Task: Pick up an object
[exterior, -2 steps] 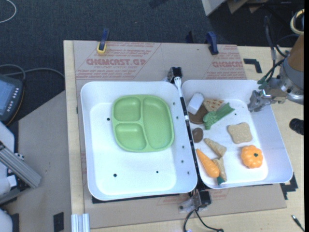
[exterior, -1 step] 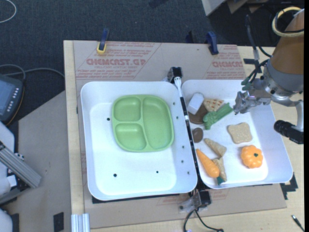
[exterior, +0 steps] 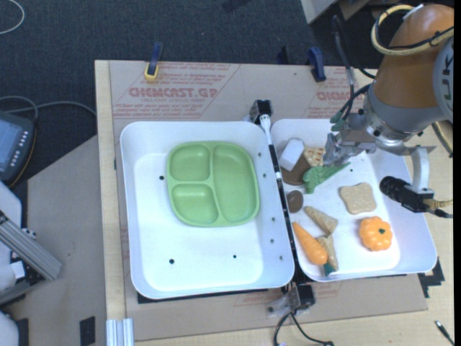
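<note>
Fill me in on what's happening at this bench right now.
A grey and orange robot arm reaches in from the right, with its hand low over the right bin, right at a green leafy toy. Whether the hand actually grips it cannot be told. Around it in that bin lie a bread slice, a small orange pumpkin, a carrot and other toy food. The left bin holds a green divided plate.

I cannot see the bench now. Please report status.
Hand low in right bin, on the green toy. Grip unclear. Bread, carrot and pumpkin nearby.
</note>
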Controlling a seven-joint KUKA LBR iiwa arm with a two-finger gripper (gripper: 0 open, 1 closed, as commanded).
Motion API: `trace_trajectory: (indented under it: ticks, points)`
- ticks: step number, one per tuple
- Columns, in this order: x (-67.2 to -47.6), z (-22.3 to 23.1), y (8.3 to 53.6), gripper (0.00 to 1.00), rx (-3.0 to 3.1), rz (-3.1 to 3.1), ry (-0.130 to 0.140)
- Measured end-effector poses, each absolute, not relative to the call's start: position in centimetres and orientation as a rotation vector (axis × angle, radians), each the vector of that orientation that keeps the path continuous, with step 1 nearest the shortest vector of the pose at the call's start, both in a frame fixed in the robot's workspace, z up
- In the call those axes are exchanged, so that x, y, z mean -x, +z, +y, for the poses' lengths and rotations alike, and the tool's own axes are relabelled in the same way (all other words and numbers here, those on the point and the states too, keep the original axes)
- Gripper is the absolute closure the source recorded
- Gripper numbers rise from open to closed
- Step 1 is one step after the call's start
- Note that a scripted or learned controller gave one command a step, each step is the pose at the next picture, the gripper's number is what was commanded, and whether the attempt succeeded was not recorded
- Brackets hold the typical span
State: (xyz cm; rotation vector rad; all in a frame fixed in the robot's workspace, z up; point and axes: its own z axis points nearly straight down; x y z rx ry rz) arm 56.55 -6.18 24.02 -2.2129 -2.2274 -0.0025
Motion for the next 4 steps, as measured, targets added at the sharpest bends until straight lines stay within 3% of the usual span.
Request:
trace_trajectory:
  ticks: [1, 2, 4]
  points:
    - [-55.96, -0.18, 22.96, 1.00, 2.212, -2.225, 0.002]
    - [-56.68, -0.84, 23.43, 1.00, 2.222, -2.223, -0.002]
    - [-56.11, -0.68, 23.39, 1.00, 2.220, -2.221, 0.001]
